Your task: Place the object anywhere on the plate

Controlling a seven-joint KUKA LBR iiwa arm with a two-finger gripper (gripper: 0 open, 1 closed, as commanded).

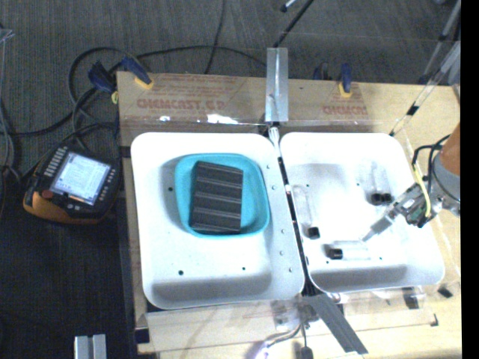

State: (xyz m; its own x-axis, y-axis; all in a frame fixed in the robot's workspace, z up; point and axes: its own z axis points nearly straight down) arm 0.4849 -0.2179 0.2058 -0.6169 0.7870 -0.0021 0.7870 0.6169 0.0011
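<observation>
1. Nearest me, the right bin (419,264) holds a few small clear pieces with dark ends, one (346,253) lying by its front wall.
2. The gripper (374,232) hangs low over that bin, right of the plate; whether its fingers are apart or together I cannot tell.
3. Further left, the left bin (209,279) carries the teal plate (258,200).
4. A dark ribbed block (217,197) already lies flat on the plate, near its middle.
5. I judge the placing done; only drawing the arm clear seems left.
</observation>
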